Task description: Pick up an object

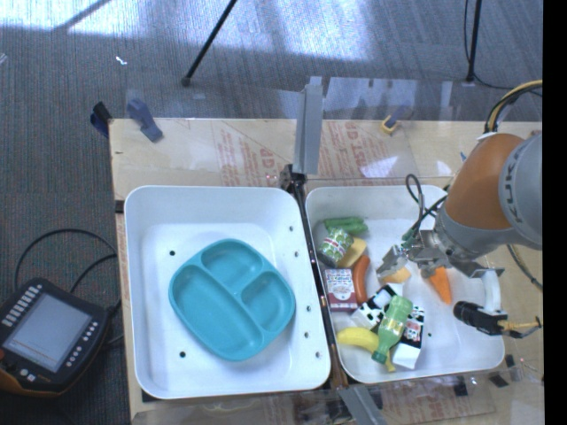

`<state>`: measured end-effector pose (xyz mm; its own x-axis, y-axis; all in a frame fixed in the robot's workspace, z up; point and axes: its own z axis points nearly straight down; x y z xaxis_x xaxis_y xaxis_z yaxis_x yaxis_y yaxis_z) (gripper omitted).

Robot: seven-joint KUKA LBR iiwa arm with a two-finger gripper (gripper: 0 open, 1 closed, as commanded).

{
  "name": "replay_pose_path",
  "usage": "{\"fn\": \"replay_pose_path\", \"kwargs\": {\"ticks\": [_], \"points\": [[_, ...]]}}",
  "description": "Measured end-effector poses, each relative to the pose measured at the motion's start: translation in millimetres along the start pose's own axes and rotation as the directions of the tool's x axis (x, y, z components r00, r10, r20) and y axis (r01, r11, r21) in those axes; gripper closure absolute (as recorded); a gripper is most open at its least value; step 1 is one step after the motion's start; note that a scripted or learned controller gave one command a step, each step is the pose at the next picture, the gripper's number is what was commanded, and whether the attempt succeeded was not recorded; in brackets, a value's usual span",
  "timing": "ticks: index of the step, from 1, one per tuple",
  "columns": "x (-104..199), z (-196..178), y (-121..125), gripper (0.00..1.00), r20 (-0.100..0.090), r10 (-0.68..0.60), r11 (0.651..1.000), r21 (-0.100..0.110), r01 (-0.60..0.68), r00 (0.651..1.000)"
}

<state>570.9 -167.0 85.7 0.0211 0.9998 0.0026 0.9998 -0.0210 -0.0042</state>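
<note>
My gripper hangs low over the middle of the right bin, on the grey arm with the orange band that comes in from the right. Directly beneath it lies a small pale yellow piece, and an orange carrot-like toy sits just to its right. A green bottle, a banana and a black-and-white carton lie toward the bin's front. A red box, a round can and a green vegetable lie along its left side.
The left bin holds a blue divided plate. An upright metal post stands behind the wall between the bins. A tablet controller lies on the floor at the left.
</note>
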Motion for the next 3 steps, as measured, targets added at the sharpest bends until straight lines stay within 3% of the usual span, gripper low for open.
{"fn": "replay_pose_path", "kwargs": {"ticks": [1, 2, 3], "points": [[-0.9, -16.0, 4.8, 1.00, -0.001, 0.004, 1.000, -0.014, -0.004, 1.000], [-0.9, -12.3, 2.6, 0.00, -0.001, 0.005, 1.000, -0.007, -0.005, 1.000], [-1.7, -20.2, 2.6, 1.00, -0.003, 0.009, 1.000, -0.005, -0.009, 1.000]]}}
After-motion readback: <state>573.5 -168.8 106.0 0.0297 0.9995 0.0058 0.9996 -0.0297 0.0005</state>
